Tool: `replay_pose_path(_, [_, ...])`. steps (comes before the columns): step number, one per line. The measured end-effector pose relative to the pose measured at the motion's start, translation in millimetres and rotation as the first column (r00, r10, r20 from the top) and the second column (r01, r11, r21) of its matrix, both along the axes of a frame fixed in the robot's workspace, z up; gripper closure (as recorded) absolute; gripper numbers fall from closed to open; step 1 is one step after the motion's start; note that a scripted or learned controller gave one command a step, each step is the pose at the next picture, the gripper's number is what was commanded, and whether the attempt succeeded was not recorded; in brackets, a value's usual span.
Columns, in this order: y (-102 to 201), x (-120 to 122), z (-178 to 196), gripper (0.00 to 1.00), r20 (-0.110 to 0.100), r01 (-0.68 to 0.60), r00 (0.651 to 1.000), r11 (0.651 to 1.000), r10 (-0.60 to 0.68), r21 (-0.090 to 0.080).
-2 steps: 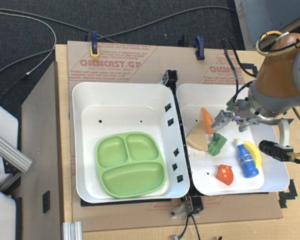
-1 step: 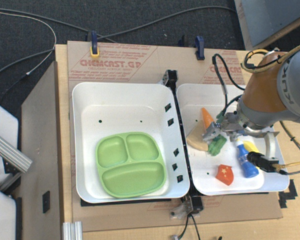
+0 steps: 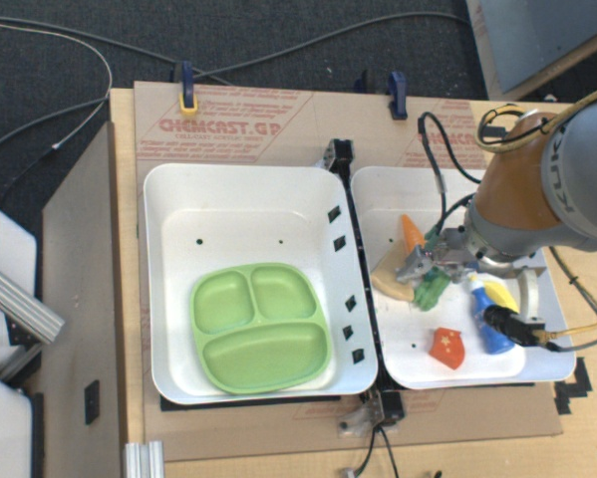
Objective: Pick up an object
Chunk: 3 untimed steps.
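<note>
Green toy (image 3: 432,290) in the right bin (image 3: 537,366), just under the end effector (image 3: 425,265), lying against a tan flat piece (image 3: 393,282) with an orange carrot-shaped piece (image 3: 411,231) just above. End effector low over that cluster from the right, on the grey arm with its orange band (image 3: 512,192); grip state impossible to tell, and no object clearly seen between the fingers. Elsewhere in the right bin a red piece (image 3: 447,347) and a blue-and-yellow piece (image 3: 490,312) near the front edge; in the left bin (image 3: 178,197) a green divided plate (image 3: 262,325).
</note>
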State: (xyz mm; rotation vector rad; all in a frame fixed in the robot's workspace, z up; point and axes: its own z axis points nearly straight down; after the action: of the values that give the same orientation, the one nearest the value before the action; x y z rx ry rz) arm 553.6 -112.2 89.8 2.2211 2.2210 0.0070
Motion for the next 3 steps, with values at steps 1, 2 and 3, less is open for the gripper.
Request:
replay_pose_path(1, [-0.7,0.8,10.6,1.00,0.005,0.001,1.000,1.000,-0.001,-0.003])
replay_pose_path(2, [5.8,5.9,71.9,1.00,0.002,-0.002,1.000,1.000,0.002,-0.003])
replay_pose_path(3, [10.0,6.6,136.1,1.00,0.005,-0.002,1.000,1.000,0.002,-0.004])
